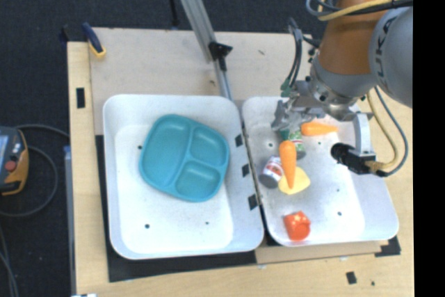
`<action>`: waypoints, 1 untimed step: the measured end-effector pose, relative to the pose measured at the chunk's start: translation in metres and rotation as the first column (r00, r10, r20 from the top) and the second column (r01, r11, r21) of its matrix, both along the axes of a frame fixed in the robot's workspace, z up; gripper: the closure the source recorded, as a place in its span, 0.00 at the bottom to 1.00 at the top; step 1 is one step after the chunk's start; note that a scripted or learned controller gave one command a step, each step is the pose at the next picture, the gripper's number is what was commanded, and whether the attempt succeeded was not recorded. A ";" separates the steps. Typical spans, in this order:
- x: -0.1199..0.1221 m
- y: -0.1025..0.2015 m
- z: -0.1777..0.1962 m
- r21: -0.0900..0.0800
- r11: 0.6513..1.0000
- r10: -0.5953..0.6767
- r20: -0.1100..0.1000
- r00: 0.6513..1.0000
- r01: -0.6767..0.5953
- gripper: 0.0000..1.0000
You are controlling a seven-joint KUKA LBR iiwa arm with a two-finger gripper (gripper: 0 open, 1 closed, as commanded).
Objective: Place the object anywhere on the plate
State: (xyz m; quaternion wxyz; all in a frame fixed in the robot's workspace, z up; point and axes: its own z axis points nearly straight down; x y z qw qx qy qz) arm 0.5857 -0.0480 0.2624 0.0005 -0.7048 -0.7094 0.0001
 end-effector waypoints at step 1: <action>0.001 0.055 0.002 0.000 1.000 0.000 0.002 1.000 0.000 1.00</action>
